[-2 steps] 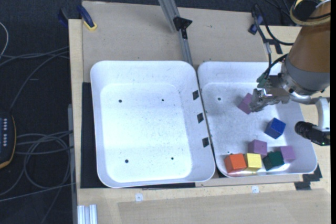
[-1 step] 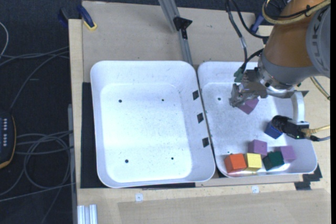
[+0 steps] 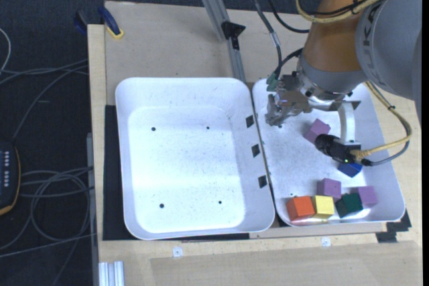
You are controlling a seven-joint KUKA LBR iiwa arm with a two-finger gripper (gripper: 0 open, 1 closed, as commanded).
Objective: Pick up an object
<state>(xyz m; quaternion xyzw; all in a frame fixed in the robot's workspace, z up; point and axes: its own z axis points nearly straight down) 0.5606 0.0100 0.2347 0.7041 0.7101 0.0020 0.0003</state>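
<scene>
My gripper (image 3: 275, 117) hangs over the upper left part of the right bin (image 3: 389, 177), close to the wall between the two bins. A purple block (image 3: 317, 130) lies just to its right, apart from it. Along the bin's front edge, an orange block (image 3: 301, 207), a yellow block (image 3: 324, 205) and a green block (image 3: 348, 204) sit in a row. Behind them are two more purple blocks (image 3: 329, 186) (image 3: 366, 195). A blue block (image 3: 349, 169) lies partly under a black cable fitting (image 3: 332, 145).
The left bin (image 3: 127, 144) is a shallow white tray with a few dark specks. A slanted metal post (image 3: 214, 3) rises behind the bins. The grey and orange arm (image 3: 348, 23) covers the right bin's far end. Cables lie on the floor at left.
</scene>
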